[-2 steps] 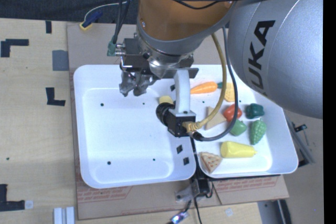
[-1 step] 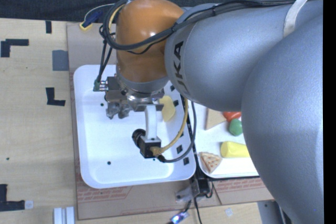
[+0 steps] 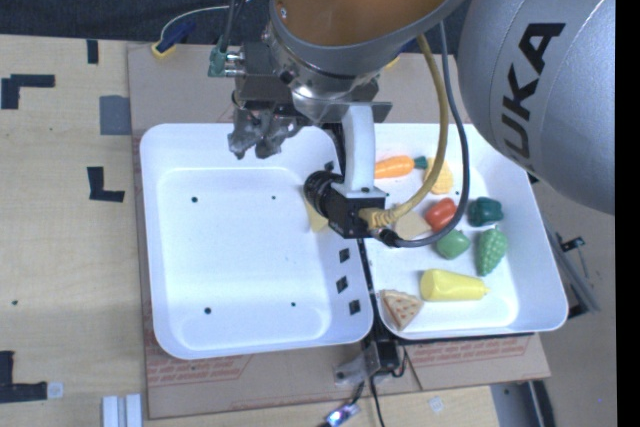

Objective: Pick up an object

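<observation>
**Gripper over the left bin, toys in the right**

While the grey arm (image 3: pixel 540 65) with its orange band reaches in from the right, its gripper (image 3: pixel 258 137) hangs above the back edge of the left bin (image 3: pixel 200 315); whether it is spread or pressed together I cannot tell, and nothing shows between its tips. The task's things lie in the right bin (image 3: pixel 530 310) on the table (image 3: pixel 60 245): a carrot (image 3: pixel 393 167) near the back, a red piece (image 3: pixel 440 212), a dark green piece (image 3: pixel 484 211), a light green piece (image 3: pixel 452 244), a ridged green piece (image 3: pixel 491 251), a yellow piece (image 3: pixel 452 287) and a tan wedge (image 3: pixel 400 308) at the front
</observation>
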